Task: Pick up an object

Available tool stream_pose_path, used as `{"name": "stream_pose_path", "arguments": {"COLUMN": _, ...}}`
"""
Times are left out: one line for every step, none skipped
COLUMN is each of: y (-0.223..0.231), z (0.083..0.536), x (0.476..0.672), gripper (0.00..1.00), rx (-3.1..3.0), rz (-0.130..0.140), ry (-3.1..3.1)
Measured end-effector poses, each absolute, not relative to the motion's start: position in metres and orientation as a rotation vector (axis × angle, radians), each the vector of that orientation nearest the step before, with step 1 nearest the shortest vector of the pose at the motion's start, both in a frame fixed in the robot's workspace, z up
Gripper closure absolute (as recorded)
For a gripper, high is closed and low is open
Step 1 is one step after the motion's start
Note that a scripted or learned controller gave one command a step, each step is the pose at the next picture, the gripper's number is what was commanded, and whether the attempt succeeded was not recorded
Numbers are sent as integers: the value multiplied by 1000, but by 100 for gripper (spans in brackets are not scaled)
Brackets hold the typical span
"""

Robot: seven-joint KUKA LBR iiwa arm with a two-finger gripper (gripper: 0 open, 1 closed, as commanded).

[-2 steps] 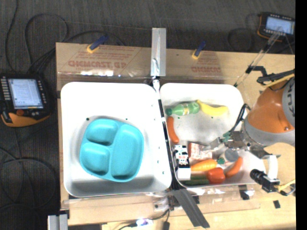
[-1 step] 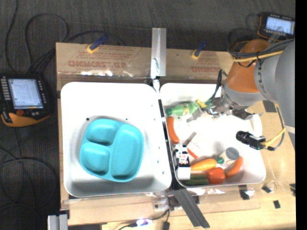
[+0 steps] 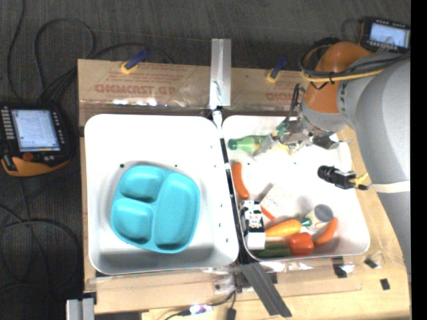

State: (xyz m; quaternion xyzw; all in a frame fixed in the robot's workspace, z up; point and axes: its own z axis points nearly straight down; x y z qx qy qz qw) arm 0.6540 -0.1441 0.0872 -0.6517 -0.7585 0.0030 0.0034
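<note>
- Over the far end of the right bin point(image 3: 300, 179), the gripper point(image 3: 288, 136) sits low, on the grey arm point(image 3: 390, 125) with its orange band, reaching in from the right.
- Whether the gripper is open or closed cannot be told at this slant, and nothing can be seen held in it.
- A green bottle point(image 3: 245, 143) lies on its side in the far left corner of that bin. Its narrow end points at the gripper and comes very close to it; contact cannot be made out.
- An orange carrot-shaped piece point(image 3: 238, 179) lies along the bin's left wall, nearer the camera than the bottle.
- Along the near wall are clustered a small black-and-white item point(image 3: 252, 217), a yellow-orange piece point(image 3: 283, 228), a red piece point(image 3: 301, 244), an orange piece point(image 3: 327, 231), a grey disc point(image 3: 323, 212) and a dark green piece point(image 3: 270, 251).
- A turquoise divided plate point(image 3: 155, 209) rests alone in the left bin point(image 3: 100, 152).
</note>
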Motion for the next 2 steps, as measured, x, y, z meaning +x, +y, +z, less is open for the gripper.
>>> {"name": "stream_pose_path", "arguments": {"y": -120, "z": 138, "x": 649, "gripper": 0, "rx": -2239, "rz": 4, "ry": -2204}}
{"name": "stream_pose_path", "arguments": {"y": -142, "z": 111, "x": 670, "gripper": 0, "rx": -2284, "rz": -18, "ry": -2188}}
